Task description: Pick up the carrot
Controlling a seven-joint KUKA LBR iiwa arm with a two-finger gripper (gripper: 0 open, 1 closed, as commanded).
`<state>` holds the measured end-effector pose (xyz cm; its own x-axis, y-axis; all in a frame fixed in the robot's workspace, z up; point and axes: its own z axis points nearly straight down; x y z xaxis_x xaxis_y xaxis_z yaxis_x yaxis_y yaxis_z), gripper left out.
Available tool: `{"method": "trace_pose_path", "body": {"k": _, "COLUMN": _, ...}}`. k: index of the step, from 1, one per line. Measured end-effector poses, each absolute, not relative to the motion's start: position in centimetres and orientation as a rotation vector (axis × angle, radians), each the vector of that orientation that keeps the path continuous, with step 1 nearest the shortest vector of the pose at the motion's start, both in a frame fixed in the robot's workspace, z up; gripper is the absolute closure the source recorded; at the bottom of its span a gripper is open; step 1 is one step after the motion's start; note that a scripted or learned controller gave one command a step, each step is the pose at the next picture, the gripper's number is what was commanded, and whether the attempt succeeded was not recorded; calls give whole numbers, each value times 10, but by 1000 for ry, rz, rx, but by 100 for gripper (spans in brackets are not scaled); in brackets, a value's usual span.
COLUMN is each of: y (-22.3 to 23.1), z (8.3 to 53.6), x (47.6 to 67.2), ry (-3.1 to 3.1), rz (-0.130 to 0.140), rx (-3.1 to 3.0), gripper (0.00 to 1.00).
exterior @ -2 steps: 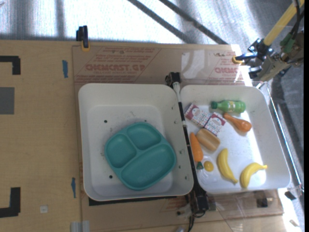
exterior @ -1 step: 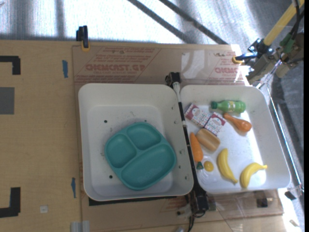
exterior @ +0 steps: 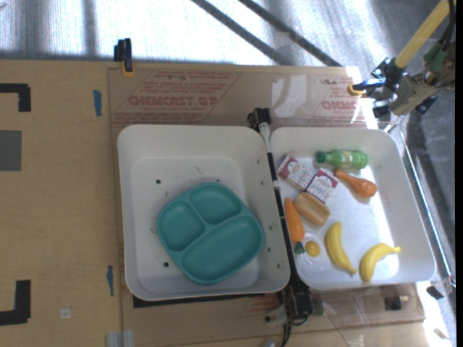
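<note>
The carrot is a slim orange stick. It lies lengthwise along the left wall of the right bin, just left of a tan bread roll. My gripper is up at the far right, beyond the back right corner of that bin, well away from the carrot and over the cardboard rather than over the bin. Nothing shows between its fingers.
The right bin also holds a green bottle, an orange drumstick-like piece, two small red-and-white packets, two bananas and a small yellow piece. A teal divided plate lies in the left bin.
</note>
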<state>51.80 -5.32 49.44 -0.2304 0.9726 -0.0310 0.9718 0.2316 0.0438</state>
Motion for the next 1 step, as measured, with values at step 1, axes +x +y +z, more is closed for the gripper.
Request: {"method": "trace_pose_path", "body": {"k": 1, "y": -53, "z": 494, "x": 518, "ry": 2425, "rz": 23, "rx": 1916, "gripper": 0}}
